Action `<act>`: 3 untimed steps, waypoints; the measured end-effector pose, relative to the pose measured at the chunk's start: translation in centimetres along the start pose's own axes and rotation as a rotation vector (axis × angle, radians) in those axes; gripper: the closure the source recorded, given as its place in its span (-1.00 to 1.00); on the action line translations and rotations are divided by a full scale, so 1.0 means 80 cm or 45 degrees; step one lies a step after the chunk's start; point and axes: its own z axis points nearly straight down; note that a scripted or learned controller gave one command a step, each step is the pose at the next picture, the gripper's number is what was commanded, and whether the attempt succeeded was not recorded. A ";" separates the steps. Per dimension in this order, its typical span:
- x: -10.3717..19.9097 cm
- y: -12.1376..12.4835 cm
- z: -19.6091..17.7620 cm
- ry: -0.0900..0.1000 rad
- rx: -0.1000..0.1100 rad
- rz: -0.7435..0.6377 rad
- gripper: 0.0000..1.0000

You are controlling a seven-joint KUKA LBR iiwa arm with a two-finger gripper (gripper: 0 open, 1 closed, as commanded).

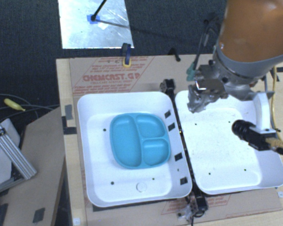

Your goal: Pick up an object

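The grey arm (256, 25), with its orange band uppermost, is seen reaching in from the right of the left bin (93, 152), and its wrist is bent downward. The pincer (198, 101) is held just beyond the left bin's far right corner, over the far left corner of the right bin (221, 148). Whether the pincer is wide or narrow cannot be told, and nothing is seen held in it. The task's thing, a blue divided plate (138, 139), is found lying flat near the middle of the left bin, well apart from the pincer. Beyond the left bin's far edge, "CHEMCAST GP" can be read in red on a cardboard sheet (112, 76) spread over the surface (72, 187). The smaller red print beneath it is too small to be read. The plate is kept apart from all four walls of the left bin, and bare white floor is left all around it, most of it on the near side. Small black clips (171, 127) are set along the left bin's right wall, where the right bin is butted against it.
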 end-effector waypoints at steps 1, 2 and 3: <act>0.125 -0.002 -0.020 0.007 0.000 -0.023 1.00; 0.072 0.000 -0.093 0.004 -0.006 -0.005 1.00; -0.035 -0.002 0.063 -0.003 0.018 0.000 1.00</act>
